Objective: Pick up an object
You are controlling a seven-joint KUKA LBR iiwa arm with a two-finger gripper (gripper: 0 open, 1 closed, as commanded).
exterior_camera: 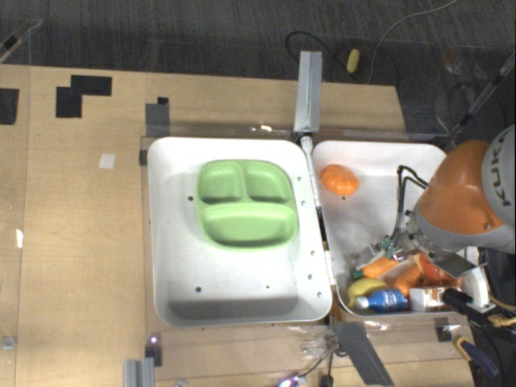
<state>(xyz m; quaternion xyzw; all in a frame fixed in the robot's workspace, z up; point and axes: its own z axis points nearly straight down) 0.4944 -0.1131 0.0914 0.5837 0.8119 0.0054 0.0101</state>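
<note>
Objects for picking lie mostly in the right bin (379,156), but going from the left we first see the wooden bench (72,240), then the left bin (173,216) holding a green divided plate (246,202) flat near its middle. Past the divider, an orange ball-like object (339,181) sits alone near the right bin's far left corner. Toward that bin's near edge we find a crowded pile: a yellow banana-like piece (364,286), a blue bottle (385,301), orange pieces (403,276) and a white item (426,299), touching one another. The arm (463,196) hangs over this pile, and its gripper (395,248) reaches down among the objects; we cannot tell how its jaws stand.
</note>
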